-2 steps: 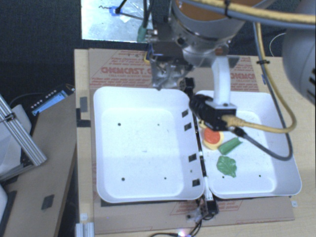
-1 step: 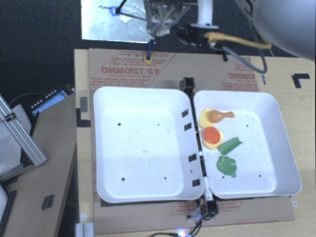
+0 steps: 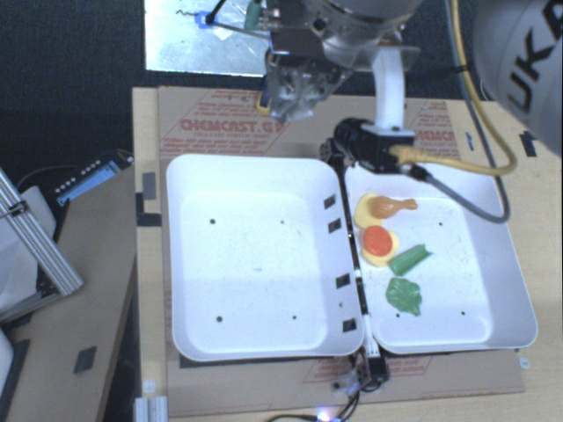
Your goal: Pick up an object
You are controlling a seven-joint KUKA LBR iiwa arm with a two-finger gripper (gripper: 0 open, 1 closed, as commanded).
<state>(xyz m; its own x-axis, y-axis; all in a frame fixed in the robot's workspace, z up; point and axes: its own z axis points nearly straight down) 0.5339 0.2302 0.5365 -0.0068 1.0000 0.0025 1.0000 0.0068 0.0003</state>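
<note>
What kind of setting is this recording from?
Likely a robotics lab bench, not a home: two shallow white plastic bins lie side by side on brown cardboard, small plastic toy foods sit in the right bin, and a grey robot arm hangs overhead.

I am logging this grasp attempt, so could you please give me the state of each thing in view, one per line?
claw: raised above the bench behind the left bin, nothing seen held.
left bin: flat on the bench.
right bin: flat, holding four toy foods.
chicken drumstick: lying on its side.
red-and-yellow piece: lying flat.
green stick: lying slanted, near the red-and-yellow piece.
green leafy piece: lying flat, apart.
</note>
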